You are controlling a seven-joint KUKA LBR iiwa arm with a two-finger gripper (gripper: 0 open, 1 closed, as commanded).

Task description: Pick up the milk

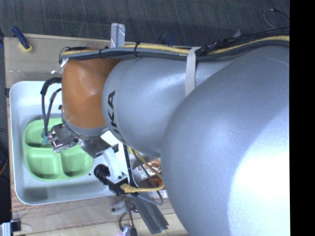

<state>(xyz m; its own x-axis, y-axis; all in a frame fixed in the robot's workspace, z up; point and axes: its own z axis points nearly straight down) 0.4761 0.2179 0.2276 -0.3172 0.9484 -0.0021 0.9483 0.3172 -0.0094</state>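
Observation:
The grey arm with its orange band [83, 95] reaches in from the right and covers most of both bins. My gripper [145, 215] hangs low at the bottom centre, near the front edge between the two bins. Just under the wrist a small patch of a white and orange-brown package [147, 173] peeks out; I cannot tell whether it is the milk. Nothing can be seen held in the gripper.
The left white bin [19, 132] holds a light green divided tray [47, 161], partly under the wrist. A wooden bench edge [59, 215] runs along the front. A blue clamp [20, 37] sits at the bench's far left corner.

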